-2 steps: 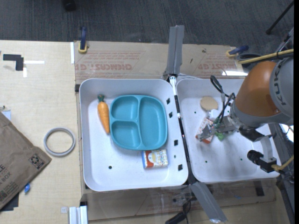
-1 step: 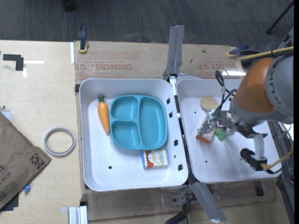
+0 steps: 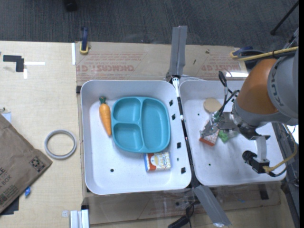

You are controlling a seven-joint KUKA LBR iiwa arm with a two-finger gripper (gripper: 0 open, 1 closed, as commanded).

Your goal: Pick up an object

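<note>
Left bin (image 3: pixel 90 141): orange carrot (image 3: pixel 105 116), teal divided plate (image 3: pixel 141 123), small carton (image 3: pixel 157 161) touching plate's near edge. Right bin (image 3: pixel 228 175): tan disc (image 3: pixel 212 104), silver-red packet (image 3: pixel 209 135), green item (image 3: pixel 223 136). Gripper (image 3: pixel 215 125) down at packet; grip state: cannot tell.

The grey arm (image 3: pixel 280 87) bends down from the right, its pincer (image 3: pixel 216 127) pointing left and low.
</note>
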